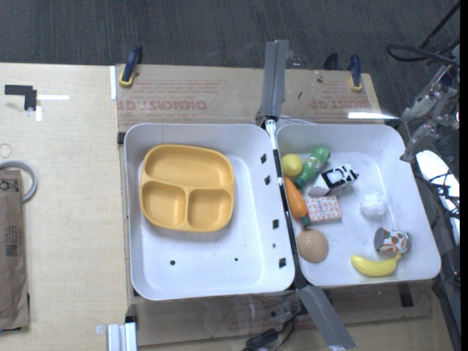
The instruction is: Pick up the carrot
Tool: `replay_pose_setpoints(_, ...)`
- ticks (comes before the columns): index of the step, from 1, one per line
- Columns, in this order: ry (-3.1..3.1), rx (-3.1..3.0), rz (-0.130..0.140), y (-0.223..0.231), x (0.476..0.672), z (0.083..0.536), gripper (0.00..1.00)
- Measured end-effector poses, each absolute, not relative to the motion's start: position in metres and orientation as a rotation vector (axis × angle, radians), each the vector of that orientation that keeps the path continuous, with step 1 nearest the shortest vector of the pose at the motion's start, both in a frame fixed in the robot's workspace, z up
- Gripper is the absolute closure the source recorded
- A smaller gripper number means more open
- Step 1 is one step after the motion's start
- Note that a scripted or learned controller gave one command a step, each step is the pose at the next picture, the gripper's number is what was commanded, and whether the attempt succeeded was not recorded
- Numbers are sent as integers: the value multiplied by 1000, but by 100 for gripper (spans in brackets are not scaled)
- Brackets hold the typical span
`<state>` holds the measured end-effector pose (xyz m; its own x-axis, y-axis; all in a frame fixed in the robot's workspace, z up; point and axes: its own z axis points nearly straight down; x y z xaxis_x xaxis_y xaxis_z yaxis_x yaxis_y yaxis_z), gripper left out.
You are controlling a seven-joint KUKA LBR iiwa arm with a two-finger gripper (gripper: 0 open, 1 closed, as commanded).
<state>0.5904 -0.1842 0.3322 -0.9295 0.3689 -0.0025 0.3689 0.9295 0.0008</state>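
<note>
**Along the right bin's inner wall: carrot well apart from the tool**

Against the left wall of the right bin (420,218) lies the carrot (295,198), orange, its length running up and down the view. It sits between a yellow lemon (292,165) above and a tan round fruit (313,246) below, with a pink patterned box (322,210) touching its right side.

At the view's right edge, beyond the bin's far rim, a grey metal tangle with cables is probably the gripper (433,123). It is partly cut off, and I cannot tell whether it is spread or pressed together. Nothing shows in its grasp, and the whole bin lies between it and the carrot.

Red print runs upside down across the cardboard sheet (175,93) behind the bins, too faint to read surely. The box's pattern is too small to make out.
</note>
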Motion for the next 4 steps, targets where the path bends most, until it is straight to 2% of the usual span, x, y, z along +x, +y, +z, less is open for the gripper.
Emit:
replay_pose_setpoints(1,3126,286,0,-157,532,344,0)
replay_pose_setpoints(2,3133,-132,-1,-124,480,399,0)
replay_pose_setpoints(3,3103,-455,-1,-103,484,406,0)
replay_pose_setpoints(4,3062,-675,0,-45,493,419,0)
